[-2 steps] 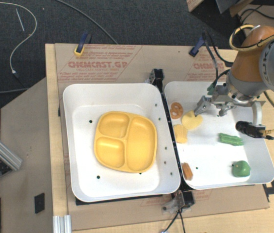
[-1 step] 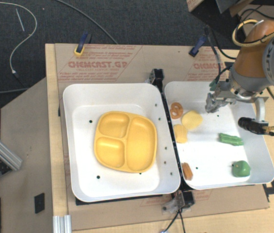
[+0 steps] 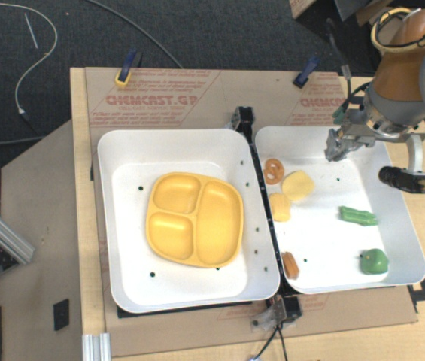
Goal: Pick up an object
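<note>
**Jaws hung over the right bin's far end, food toys lying nearer the camera**

While the gripper (image 3: 338,150) hovered above the far part of the right bin (image 3: 404,224), whether its jaws were apart or together could not be told from the camera view, and nothing showed between them. The closest candidates lay toward the bin's left wall: an orange pretzel-like ring (image 3: 274,171), a pale yellow round piece (image 3: 298,185) just beside it, and a yellow-orange chunk (image 3: 280,207) below them. A green pod-shaped piece (image 3: 358,216) lay with its long axis roughly left to right, nearer the camera than the gripper, and a green pepper (image 3: 374,262) sat near the front corner. A small orange-brown piece (image 3: 289,265) rested against the left wall. Bare bin floor separated the gripper from all of them. The left bin (image 3: 114,201) held a yellow divided plate (image 3: 195,219), well apart.
</note>
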`<act>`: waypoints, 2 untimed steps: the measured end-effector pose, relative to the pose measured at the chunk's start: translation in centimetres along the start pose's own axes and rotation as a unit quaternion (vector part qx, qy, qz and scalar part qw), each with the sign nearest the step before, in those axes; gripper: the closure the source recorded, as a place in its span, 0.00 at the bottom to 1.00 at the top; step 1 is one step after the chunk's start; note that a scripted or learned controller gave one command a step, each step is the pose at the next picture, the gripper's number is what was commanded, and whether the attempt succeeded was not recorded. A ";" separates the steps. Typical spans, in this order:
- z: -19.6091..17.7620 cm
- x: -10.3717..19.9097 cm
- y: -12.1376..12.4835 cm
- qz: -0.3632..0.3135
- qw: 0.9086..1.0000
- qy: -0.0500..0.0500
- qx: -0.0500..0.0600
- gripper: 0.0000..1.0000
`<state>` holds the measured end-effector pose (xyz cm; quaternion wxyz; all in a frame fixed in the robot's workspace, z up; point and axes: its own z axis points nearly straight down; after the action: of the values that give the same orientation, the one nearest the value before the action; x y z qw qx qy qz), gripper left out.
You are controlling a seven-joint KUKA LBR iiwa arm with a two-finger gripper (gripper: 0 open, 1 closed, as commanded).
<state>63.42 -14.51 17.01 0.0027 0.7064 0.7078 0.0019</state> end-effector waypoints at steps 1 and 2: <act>-4.8 0.0 0.2 0.000 1.000 0.000 0.000 1.00; -5.9 5.0 0.7 -0.002 1.000 0.001 0.001 1.00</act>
<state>64.09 -9.53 22.86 0.0012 0.7051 0.7091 0.0018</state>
